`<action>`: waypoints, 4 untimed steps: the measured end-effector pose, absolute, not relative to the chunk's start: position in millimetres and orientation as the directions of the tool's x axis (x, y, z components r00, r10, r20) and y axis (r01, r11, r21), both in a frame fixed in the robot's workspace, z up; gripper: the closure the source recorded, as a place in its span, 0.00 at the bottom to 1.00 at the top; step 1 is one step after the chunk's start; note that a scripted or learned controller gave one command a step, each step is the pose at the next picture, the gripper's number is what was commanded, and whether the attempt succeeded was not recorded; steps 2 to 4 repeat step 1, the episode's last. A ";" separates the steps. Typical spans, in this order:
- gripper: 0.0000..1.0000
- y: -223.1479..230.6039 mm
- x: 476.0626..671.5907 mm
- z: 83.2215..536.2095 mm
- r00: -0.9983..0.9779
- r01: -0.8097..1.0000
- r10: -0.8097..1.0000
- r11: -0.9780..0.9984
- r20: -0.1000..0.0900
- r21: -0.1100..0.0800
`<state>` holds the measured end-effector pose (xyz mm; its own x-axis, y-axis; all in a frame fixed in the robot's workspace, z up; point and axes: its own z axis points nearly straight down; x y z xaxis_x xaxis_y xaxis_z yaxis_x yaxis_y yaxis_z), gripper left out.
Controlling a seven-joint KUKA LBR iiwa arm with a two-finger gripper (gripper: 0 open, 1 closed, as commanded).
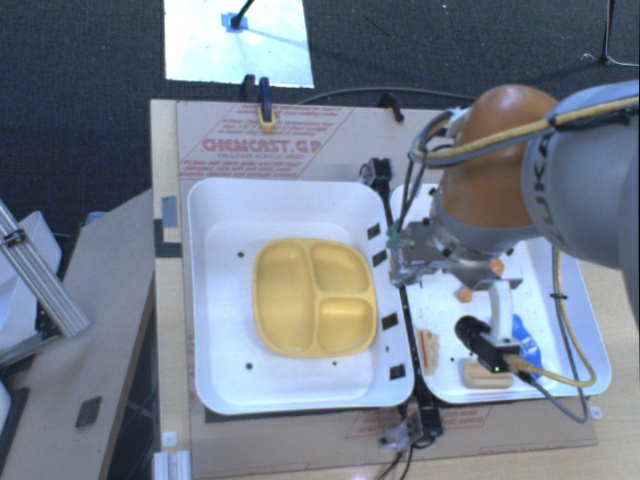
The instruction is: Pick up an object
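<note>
Camera view: my arm (pixel 560 168) hangs over the right bin (pixel 585 338), the yellow plate (pixel 315 298) sits in the left bin (pixel 215 228), and my tool (pixel 412 263) is low by the divide, open or holding anything I cannot tell, so I judge nothing picked yet, with the pink strip (pixel 428 350) lying just nearer, its long axis running near-to-far.
</note>
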<state>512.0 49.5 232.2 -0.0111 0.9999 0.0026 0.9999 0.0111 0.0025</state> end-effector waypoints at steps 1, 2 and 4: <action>1.00 100.9 500.6 218.0 -0.010 1.000 1.000 0.010 0.003 0.000; 1.00 100.9 500.6 218.0 -0.010 1.000 1.000 0.010 0.003 0.000; 1.00 100.9 500.6 218.0 -0.010 1.000 1.000 0.010 0.003 0.000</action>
